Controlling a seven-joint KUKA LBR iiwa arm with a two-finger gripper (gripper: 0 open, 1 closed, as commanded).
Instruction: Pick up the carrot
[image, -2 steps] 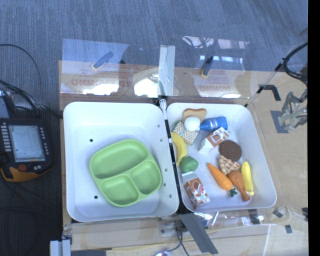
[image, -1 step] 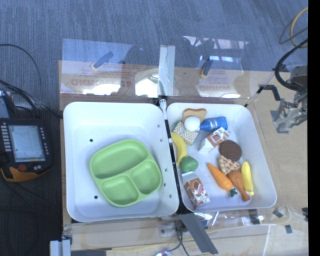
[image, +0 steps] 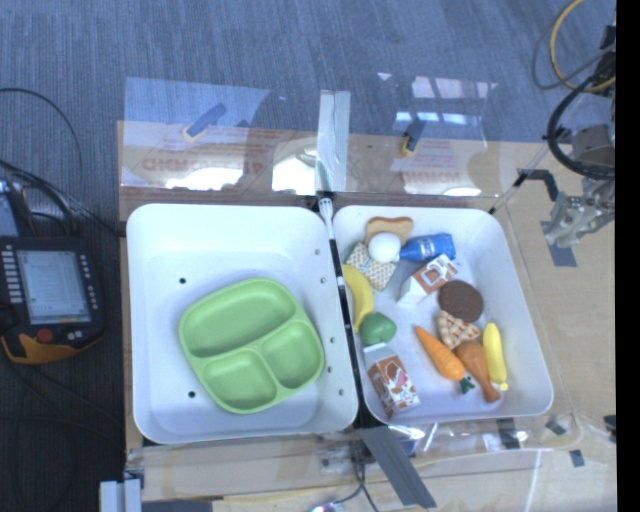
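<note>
The carrot (image: 441, 354) is hemmed in: a waffle (image: 459, 328) touches it at 1 o'clock, an orange piece (image: 477, 368) lies against it at 4 o'clock. White bin floor lies bare at its 8 o'clock, toward the small carton (image: 392, 385).

Two shallow white plastic bins sit side by side: the left bin (image: 150, 300) carries a pale green three-part plastic tray (image: 252, 344), and the right bin (image: 520, 300) a bright mix of toy food. There lie an orange plastic carrot (image: 441, 354) with a dark green tip, a yellow banana (image: 359, 292), a yellow corn cob (image: 495, 356), a round dark brown cookie (image: 460, 299), a white egg (image: 384, 247), a blue crumpled packet (image: 428, 247) and a round green vegetable (image: 377, 327). A small carton (image: 392, 385) shows red-brown and white print.
</note>
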